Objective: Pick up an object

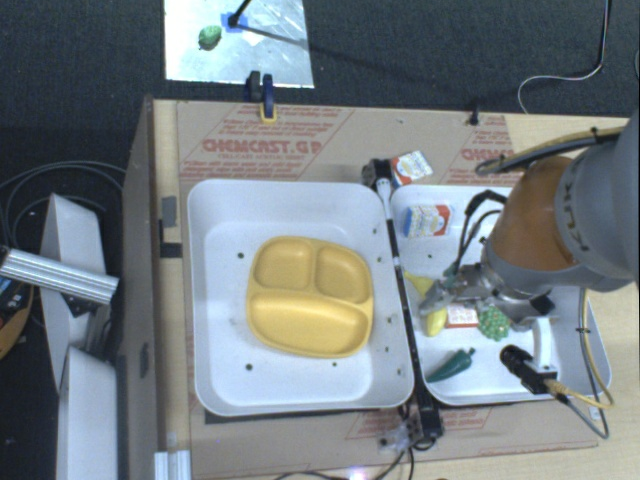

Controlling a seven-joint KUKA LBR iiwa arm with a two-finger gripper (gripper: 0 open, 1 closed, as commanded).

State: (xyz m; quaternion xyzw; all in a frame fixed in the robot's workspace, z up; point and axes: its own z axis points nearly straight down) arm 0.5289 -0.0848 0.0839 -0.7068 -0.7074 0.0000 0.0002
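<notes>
Claw (462, 290) of mine hangs low in the right bin (570, 383), and I cannot tell its state. Nearest me in that bin lies a green pepper (452, 362). Just beyond are a yellow piece (435, 321), a red-and-white packet (461, 316) and a green broccoli-like lump (493, 322), beside my claw. Farther off sits a small white carton (427, 220). Left bin (215, 268) carries a yellow divided tray (308, 295) on the tabletop (330, 143).

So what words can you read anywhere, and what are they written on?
"CHEMCAST GP": red print on the brown sheet under the bins, behind the left bin.
More red print at the sheet's back right corner: too cut off to read.
Small carton and packet: print too blurred to read.
</notes>
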